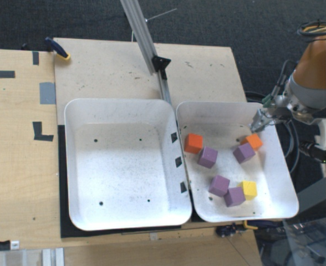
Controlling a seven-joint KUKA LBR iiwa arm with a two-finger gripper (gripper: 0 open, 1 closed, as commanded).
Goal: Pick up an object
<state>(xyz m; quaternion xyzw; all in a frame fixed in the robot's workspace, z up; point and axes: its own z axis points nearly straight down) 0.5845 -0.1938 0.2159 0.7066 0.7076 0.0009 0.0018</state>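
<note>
Our tool (258, 123), grip state unclear to us, at the right bin's (274, 204) two o'clock, just above an orange cube (254, 142).

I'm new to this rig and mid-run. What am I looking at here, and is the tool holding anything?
You're looking down at a slant from one fixed camera above a bench. The grey arm with the orange band comes in from the right; its tool hangs over the right bin, near an orange cube. I see nothing gripped. That bin also holds another orange cube, four purple cubes, for example, and a yellow cube. The left bin sits beside it.
</note>
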